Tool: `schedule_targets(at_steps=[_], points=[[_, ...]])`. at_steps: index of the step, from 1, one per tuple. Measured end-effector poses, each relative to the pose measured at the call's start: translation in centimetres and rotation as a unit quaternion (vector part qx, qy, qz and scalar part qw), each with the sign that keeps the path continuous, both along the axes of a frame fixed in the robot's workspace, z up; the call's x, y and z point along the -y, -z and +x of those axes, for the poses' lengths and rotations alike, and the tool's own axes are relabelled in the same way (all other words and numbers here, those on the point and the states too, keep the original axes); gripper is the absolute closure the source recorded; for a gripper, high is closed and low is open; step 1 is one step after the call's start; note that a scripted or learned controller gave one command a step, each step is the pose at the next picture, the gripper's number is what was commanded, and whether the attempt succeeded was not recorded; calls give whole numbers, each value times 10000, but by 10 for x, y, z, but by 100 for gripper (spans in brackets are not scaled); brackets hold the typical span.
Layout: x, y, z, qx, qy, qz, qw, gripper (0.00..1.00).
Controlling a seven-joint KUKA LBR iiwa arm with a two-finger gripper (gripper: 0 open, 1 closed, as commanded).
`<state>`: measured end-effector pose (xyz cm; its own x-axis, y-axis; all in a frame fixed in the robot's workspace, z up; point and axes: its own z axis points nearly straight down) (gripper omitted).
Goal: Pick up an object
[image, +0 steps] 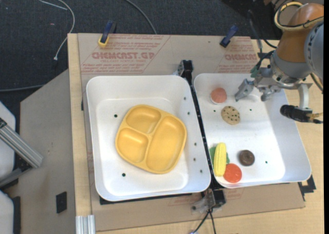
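1. Two white bins sit side by side on the surface (128,55) (cardboard with red print): the left bin (103,99) fills the middle of the frame, the right bin (288,145) lies at centre right.
2. A yellow divided plate (150,138) lies in the left bin, near its middle, with three compartments.
3. The gripper (254,90) hangs over the upper part of the right bin, below the arm (295,37) at the upper right of the frame. Its fingers stand apart, with nothing between them.
4. A pink round piece (218,94) lies in the upper left of the right bin, just left of the gripper.
5. A cookie (231,115) lies just below the pink piece, apart from it.
6. In the lower left of that bin a corn cob (219,158) lies on end, touching a red tomato (232,173) at the bin's lower rim.
7. A brown doughnut (247,158) lies just right of the corn.
8. Two blue clamps (106,32) hold the surface's top edge.
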<state>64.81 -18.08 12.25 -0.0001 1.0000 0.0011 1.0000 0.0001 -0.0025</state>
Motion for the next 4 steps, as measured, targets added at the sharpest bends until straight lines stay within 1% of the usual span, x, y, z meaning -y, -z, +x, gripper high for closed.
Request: schedule_targets(at_steps=[1, 2, 4], points=[[-1, 39, 0, -14, -6, 3, 10000, 0], [-1, 25, 2, 19, -11, -5, 10000, 100], [6, -70, -8, 46, 3, -16, 10000, 100]])
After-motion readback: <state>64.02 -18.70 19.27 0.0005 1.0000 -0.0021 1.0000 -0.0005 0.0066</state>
